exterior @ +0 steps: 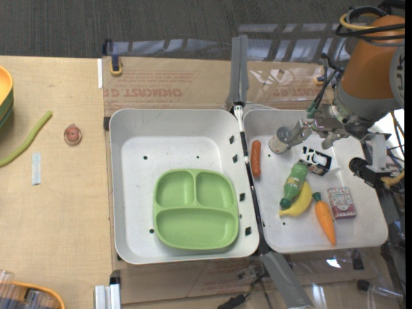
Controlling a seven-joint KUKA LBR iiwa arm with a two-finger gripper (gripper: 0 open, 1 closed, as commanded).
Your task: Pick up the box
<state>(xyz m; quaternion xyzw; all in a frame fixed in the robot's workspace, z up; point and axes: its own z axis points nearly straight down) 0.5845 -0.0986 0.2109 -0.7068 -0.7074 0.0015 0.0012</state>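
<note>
Carrot (325, 221) beside box (341, 203) in right bin (367, 237), end effector (283, 138) above, opening indiscernible

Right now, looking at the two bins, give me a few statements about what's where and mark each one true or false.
1. The green divided plate lies in the left bin. True.
2. The small pink box sits in the left bin. False: it lies in the right bin, beside the carrot.
3. The banana touches the green bottle. True.
4. The gripper is holding the box. False: it hangs over the right bin's far end, apart from the box.
5. The sausage rests on the plate. False: it lies in the right bin.
</note>
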